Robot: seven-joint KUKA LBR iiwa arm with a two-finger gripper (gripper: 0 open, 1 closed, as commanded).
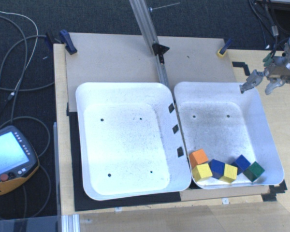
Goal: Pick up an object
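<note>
A: Gripper (260, 83) sits over the upper right rim of the right bin (261, 112), fingers spread apart, nothing between them.

B: Blocks?

A: All bunched along the near edge of that bin: orange block (198, 156), two yellow blocks (201, 171) (229, 172), two blue blocks (217, 168) (241, 162), green block (254, 170). Well apart from the gripper, toward the camera and slightly left. The green one looks nearest its line.

B: Writing?

A: None legible; the handheld controller (9, 159) screen is too small to read.
</note>
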